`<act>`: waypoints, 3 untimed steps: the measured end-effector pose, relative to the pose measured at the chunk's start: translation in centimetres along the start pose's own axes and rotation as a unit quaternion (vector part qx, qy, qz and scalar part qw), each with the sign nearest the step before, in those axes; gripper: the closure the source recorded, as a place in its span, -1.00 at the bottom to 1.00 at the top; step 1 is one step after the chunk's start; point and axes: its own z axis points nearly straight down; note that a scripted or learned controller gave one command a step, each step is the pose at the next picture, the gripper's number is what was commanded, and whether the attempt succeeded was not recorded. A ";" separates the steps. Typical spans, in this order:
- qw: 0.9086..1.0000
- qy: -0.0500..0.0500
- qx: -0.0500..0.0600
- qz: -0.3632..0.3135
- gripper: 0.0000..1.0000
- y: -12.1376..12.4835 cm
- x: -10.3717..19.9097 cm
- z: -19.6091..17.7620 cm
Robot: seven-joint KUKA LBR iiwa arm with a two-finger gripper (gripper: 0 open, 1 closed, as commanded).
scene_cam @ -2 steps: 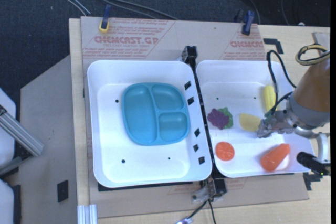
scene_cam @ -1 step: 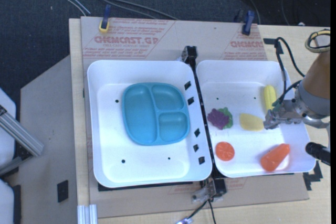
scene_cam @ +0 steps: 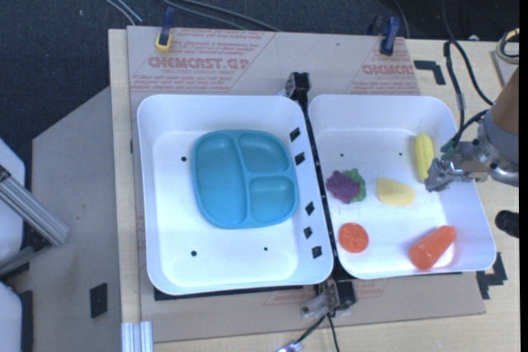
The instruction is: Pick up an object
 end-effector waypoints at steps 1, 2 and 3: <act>1.000 0.000 -0.001 -0.001 1.00 0.5 0.9 -5.8; 1.000 0.002 0.003 -0.003 1.00 0.6 6.6 -6.5; 1.000 0.002 0.004 -0.002 1.00 1.0 10.9 -5.9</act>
